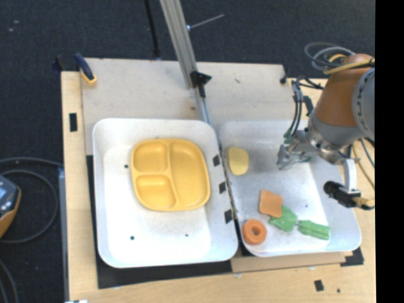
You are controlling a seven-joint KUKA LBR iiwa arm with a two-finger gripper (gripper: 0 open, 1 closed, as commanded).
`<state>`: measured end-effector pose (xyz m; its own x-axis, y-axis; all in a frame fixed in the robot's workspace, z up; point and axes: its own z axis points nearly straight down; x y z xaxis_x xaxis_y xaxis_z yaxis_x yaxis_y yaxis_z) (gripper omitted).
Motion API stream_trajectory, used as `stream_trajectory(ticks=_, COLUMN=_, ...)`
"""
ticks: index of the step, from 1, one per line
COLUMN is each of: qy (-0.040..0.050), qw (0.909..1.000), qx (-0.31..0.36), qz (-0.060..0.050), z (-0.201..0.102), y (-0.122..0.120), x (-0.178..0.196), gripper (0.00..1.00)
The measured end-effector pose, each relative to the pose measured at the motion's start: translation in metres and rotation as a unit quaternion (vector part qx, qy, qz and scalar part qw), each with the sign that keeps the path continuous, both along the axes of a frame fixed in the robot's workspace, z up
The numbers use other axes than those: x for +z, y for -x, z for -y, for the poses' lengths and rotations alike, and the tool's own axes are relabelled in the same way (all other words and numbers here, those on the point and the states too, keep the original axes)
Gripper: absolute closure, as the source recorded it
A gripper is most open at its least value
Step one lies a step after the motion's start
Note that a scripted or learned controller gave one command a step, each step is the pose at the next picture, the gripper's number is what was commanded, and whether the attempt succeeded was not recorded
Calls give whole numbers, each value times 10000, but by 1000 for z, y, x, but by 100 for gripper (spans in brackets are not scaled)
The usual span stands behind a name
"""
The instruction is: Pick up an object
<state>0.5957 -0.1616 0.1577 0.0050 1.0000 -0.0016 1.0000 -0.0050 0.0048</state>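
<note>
Tabletop [145,84]: light wood, carries 2 shallow white bins side by side.

Left bin [113,245] is the bigger-looking one, w/ a yellow divided plate [170,173] lying flat near its middle; 3 compartments, nothing in them.

Right bin [344,232] holds all the small stuff. Arm [341,103], grey w/ orange band, comes in from the right and hangs over the bin's upper right part. A grey metal post [180,33] slants up from the tabletop's far side, betw. the bins.

Gripper [291,156] sits over the upper middle of the right bin, pointing down toward the bin floor. Jaws: can't tell if open or closed, too dark and small at this angle. Nothing seen betw. them.

Objects in the right bin, big to small approx:
- green toy piece [302,223], long and lumpy, lower right of bin, lying flat.
- pale yellow oval [238,161], upper left of bin, close to the left wall; well left of the gripper, not touching it.
- orange slab [271,203], tilted square-ish, mid bin, its lower right corner touching or overlapping the green piece's left end.
- orange ring [255,231], donut-like, lower left of bin, just below-left of the orange slab; near it, contact not clear.

All 4 pickable things rest on the bin floor. Closest to the gripper are the pale yellow oval and the orange slab, both apart from it.

Blue-and-yellow clamp [85,68] at the tabletop's far left corner.
</note>
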Motion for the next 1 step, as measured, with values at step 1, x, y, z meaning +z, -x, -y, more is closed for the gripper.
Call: stream_trajectory(ticks=1, qy=6, qw=10000, qx=37, qz=19, z=2, y=-9, x=62, gripper=100)
